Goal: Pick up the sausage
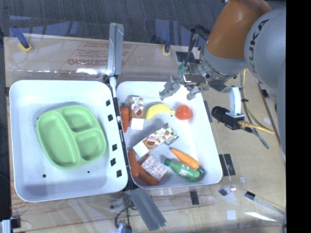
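The sausage (133, 162) is a reddish-brown link lying along the left wall of the right bin (212, 144), near its front corner. Part of it is tucked under a small pink-patterned box (154, 167). My gripper (182, 90) hangs over the back of the right bin, above the yellow banana (158, 110) and red tomato (183, 112). Its two grey fingers (170, 90) are spread open with nothing between them. The sausage lies well forward and left of the gripper.
The right bin also holds an orange-red stick (125, 118), a small carton (136, 107), a printed box (158, 138), a carrot (184, 157) and a green bottle (184, 170). A green divided plate (72, 136) sits in the left bin (29, 93).
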`<state>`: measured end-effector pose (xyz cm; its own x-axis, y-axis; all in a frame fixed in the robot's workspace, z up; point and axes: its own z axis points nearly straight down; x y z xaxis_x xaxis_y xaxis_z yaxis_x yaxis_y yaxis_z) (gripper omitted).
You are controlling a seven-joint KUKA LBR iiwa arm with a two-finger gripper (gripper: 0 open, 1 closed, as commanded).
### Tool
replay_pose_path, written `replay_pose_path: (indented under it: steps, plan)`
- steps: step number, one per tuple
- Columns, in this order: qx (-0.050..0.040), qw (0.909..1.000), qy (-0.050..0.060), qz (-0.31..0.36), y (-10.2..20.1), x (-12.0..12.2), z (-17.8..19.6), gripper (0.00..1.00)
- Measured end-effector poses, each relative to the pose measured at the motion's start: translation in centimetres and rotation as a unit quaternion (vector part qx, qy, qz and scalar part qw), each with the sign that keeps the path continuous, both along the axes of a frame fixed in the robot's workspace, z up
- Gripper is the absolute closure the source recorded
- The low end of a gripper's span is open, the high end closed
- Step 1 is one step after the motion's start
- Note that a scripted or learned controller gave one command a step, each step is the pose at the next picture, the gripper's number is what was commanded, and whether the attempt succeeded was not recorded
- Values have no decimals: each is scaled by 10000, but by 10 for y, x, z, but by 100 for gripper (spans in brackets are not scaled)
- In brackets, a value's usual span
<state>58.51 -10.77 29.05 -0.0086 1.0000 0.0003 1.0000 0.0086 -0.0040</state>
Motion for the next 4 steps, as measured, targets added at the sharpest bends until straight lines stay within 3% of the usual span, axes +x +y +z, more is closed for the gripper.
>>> replay_pose_path:
  steps: [1,4]
  plan:
    - [-6,9991,8,-422,102,30,-100,0]
    - [-6,9991,2,-430,101,30,-100,0]
